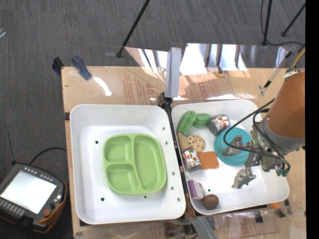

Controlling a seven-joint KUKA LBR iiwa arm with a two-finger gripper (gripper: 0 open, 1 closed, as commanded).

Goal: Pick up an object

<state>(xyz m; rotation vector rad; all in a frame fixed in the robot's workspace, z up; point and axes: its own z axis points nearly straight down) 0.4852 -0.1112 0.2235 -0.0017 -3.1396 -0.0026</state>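
My gripper (pixel 244 177) hangs just below the teal plate (pixel 230 148), whether parted or closed I cannot tell, the nearest pickable brown ball (pixel 211 201) off to its lower left, so descending here risks grasping nothing.

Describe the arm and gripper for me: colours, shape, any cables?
The arm shows a broad orange band above a grey wrist section. Black cables loop along its left side toward the wrist. The gripper is small, grey metal, with dark fittings above it.
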